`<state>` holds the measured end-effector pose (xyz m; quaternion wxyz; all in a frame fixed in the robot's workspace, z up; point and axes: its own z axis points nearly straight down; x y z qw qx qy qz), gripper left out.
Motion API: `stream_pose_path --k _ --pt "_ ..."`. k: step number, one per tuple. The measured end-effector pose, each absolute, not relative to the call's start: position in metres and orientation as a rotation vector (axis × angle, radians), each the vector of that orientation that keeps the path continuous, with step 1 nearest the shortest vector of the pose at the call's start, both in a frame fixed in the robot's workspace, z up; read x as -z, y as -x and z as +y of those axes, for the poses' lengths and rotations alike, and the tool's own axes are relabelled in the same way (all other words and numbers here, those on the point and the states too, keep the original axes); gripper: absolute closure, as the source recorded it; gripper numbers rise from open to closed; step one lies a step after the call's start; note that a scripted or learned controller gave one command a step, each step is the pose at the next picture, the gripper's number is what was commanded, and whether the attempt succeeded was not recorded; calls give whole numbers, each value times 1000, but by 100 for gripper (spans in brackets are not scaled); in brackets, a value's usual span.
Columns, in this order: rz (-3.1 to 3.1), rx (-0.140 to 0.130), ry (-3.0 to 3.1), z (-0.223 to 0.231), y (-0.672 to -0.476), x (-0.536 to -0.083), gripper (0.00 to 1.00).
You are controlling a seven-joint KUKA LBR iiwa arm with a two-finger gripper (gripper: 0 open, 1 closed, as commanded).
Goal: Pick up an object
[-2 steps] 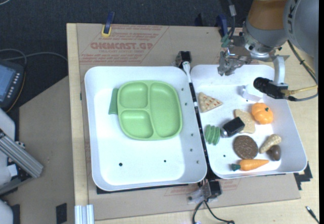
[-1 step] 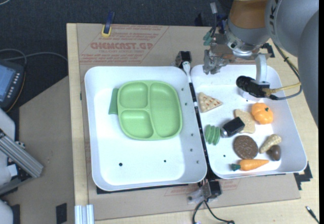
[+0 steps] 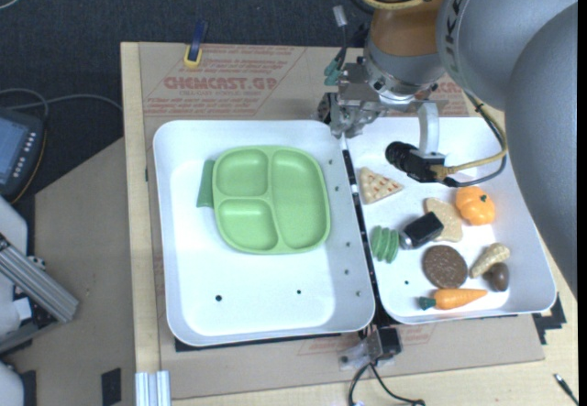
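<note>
Tool [image 3: 346, 123] — waffle wedge [image 3: 378, 184] just below-right, apart.

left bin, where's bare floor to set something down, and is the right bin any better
The left bin has bare floor in front of the green divided plate, toward the near rim, plus a strip along its left wall. The right bin is crowded: waffle wedge, small pumpkin, cookie and carrot pack it.

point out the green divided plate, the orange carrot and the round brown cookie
green divided plastic plate [image 3: 271, 199], camera view, centre where its dividers meet
orange toy carrot [image 3: 459, 298], camera view, mid-body
round brown cookie [image 3: 445, 265], camera view, centre of top face
</note>
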<state>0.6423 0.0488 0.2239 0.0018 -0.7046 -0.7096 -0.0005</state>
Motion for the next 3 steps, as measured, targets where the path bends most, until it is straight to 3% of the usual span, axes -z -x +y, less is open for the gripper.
stream_pose_path --k 3 --pt "-2222 0 2219 56 -630 -231 100"
